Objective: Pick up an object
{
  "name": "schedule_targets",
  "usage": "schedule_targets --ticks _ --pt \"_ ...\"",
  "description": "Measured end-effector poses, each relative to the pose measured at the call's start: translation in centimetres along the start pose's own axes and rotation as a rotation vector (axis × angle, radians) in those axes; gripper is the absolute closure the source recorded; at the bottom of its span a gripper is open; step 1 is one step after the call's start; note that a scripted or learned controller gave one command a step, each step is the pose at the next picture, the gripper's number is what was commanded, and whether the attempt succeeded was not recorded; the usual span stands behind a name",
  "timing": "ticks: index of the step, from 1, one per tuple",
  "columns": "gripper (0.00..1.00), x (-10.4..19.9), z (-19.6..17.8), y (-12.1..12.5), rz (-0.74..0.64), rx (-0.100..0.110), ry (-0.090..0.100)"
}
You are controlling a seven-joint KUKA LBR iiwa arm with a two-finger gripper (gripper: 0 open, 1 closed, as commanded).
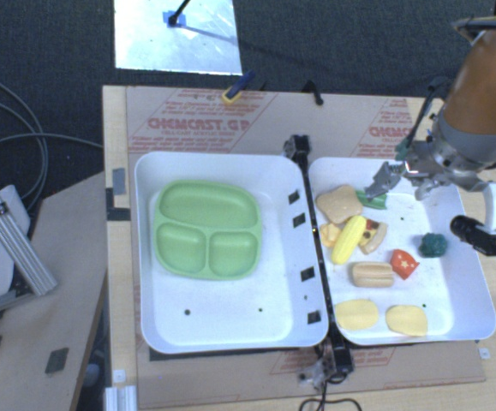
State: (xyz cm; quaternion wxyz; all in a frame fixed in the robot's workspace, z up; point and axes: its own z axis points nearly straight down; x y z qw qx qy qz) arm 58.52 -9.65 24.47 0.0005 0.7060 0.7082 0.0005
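Note:
The right bin holds several toy foods: a tan bread piece, a yellow corn cob, a hot dog bun, a red piece, a green broccoli and two yellow pieces. My gripper hangs over the back of this bin, open, with nothing between its fingers. Its left finger is just above a small green piece. The arm's orange band is at the upper right.
The left bin holds a green divided plate. A black divider separates the bins. A shiny sheet lies beyond the bench, cables at left.

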Motion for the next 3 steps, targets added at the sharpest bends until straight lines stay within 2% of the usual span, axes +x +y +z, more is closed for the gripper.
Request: schedule_targets --ticks 1,2,3 --pt "0.0 -0.5 16.7 -2.8 0.003 0.004 0.0" --pt "1.0 -0.5 14.8 -2.4 0.003 -0.004 0.0" --pt "1.0 7.1 5.2 1.6 -0.009 -0.012 0.002"
